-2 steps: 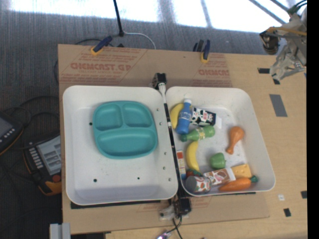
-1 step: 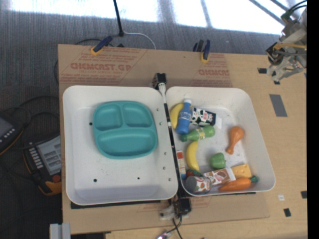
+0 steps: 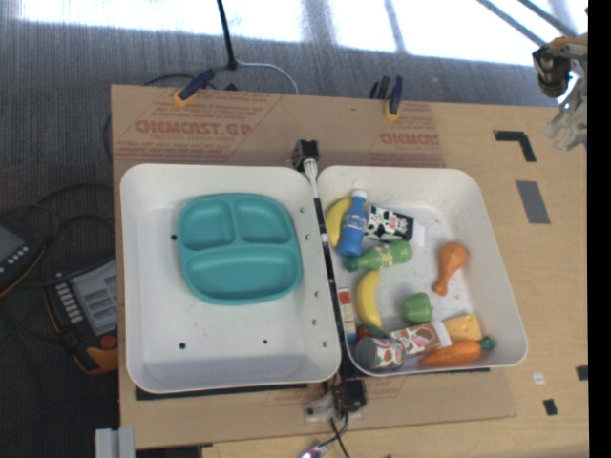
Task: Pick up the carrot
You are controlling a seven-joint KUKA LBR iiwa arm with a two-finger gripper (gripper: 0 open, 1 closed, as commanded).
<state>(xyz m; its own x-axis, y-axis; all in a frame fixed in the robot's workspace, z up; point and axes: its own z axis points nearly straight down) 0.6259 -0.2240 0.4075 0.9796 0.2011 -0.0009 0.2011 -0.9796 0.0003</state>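
The carrot (image 3: 452,354) lay at the near edge of the right bin (image 3: 496,256), just beside a cheese wedge (image 3: 464,327) and a small carton (image 3: 409,342). Farther in sat a green pepper (image 3: 416,307), a banana (image 3: 368,299), a drumstick (image 3: 450,265) and a blue bottle (image 3: 352,224). The left bin (image 3: 143,284) held a teal tray (image 3: 239,247). The gripper (image 3: 565,127) hung well apart from the carrot, past the bin's far right corner; whether its jaws were apart or together could not be told.

"CHEMCAST GP" printed red on bench board (image 3: 196,128)
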